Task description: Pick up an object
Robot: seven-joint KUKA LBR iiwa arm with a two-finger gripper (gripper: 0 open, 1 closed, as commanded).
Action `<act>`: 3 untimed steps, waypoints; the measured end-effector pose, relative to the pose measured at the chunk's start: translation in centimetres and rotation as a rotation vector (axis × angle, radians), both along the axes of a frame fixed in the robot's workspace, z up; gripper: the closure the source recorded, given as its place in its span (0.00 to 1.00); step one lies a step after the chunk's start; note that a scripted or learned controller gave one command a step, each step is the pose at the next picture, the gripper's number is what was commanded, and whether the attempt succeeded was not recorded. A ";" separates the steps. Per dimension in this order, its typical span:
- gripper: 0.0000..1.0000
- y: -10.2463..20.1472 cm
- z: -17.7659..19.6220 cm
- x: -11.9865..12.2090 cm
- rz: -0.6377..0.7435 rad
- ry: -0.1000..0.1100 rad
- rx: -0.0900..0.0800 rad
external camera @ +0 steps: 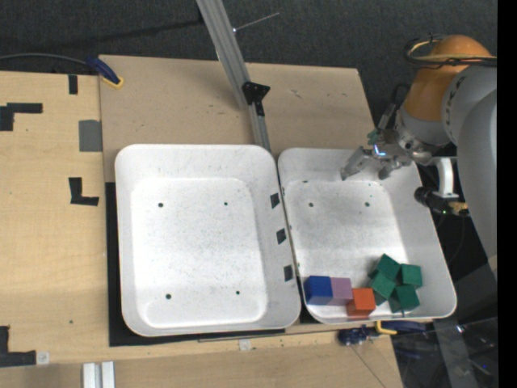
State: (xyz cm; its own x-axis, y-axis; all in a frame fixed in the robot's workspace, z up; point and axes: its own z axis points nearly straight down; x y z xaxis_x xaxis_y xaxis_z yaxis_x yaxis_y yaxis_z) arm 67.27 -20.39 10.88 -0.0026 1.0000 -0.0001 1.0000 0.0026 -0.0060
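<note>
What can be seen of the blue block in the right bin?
The blue block is a small cube, solid blue and matte, perhaps foam or painted wood. It sits flat on the floor of the right bin near that bin's front-left corner. A purple block lies against its right side, and an orange block and green blocks follow further right. The gripper is at the bin's far end, well apart from it.

floor: dark grey carpet (97, 6) behind the table
table: pale wood top (48, 217), black tape marks
pole: grey metal strut (224, 39), slanting
light: even, soft
</note>
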 end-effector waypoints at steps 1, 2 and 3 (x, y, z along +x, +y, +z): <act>0.00 0.0 -1.4 0.0 -0.001 0.000 -0.002; 1.00 0.1 -0.4 0.0 0.000 0.002 -0.002; 1.00 -0.3 4.2 -0.4 -0.002 -0.010 -0.001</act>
